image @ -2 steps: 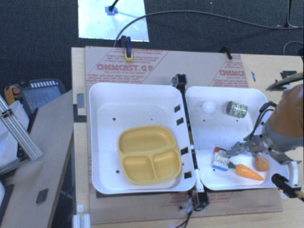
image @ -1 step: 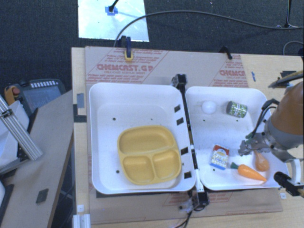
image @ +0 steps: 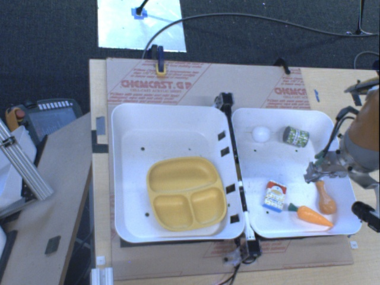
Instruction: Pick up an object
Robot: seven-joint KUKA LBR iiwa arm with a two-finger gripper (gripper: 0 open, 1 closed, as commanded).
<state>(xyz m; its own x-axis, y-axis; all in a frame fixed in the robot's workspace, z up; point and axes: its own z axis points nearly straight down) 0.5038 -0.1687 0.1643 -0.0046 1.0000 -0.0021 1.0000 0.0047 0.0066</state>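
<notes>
While end effector point(image: 313, 174) hangs over drumstick point(image: 325, 198) beside carrot point(image: 313, 216), I can't tell its opening; likely lining up.

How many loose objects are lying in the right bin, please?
5: a white ball and a green can near the far wall, a small carton near the divider, a carrot at the front, and a tan piece beside the gripper, which may hide more.

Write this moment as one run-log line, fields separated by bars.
gripper: over right bin, beside tan toy | carrot, small box, green can, white ball: lying in bin | yellow tray: left bin
</notes>
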